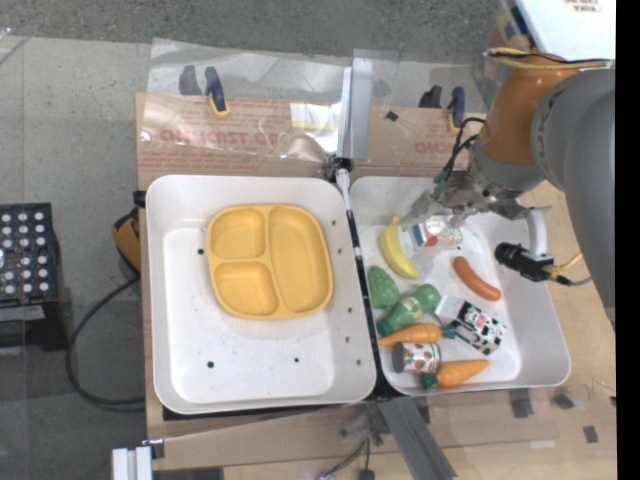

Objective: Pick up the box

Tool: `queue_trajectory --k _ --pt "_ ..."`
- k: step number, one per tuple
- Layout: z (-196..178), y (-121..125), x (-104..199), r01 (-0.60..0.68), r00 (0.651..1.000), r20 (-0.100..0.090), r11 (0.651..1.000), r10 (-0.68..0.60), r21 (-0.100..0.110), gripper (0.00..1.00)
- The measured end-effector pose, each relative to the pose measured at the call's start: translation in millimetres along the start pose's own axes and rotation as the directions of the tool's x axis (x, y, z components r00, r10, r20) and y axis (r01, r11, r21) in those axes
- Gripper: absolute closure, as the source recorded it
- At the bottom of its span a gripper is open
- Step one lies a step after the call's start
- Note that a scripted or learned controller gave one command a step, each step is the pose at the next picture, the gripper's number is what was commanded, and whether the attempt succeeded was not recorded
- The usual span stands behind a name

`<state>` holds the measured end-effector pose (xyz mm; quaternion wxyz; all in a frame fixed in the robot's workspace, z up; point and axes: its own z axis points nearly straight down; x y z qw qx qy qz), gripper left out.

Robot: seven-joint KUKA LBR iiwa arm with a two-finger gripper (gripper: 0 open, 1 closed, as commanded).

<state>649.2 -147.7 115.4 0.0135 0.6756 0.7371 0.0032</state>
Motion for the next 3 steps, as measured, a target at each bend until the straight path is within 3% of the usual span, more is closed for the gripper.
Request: queue_trajectory --k 1,2,3 --pt "11 1 7 0.109 0.994 -0.001 0.994 -0.109 0.007 0.00" --pt "11 -5 -1 0.215 0.977 -0.007 0.977 -0.215 -0.001 0.00" --pt "11 -2 -4 0.259 0.966 -0.008 0.966 -0.259 0.004 0.00"
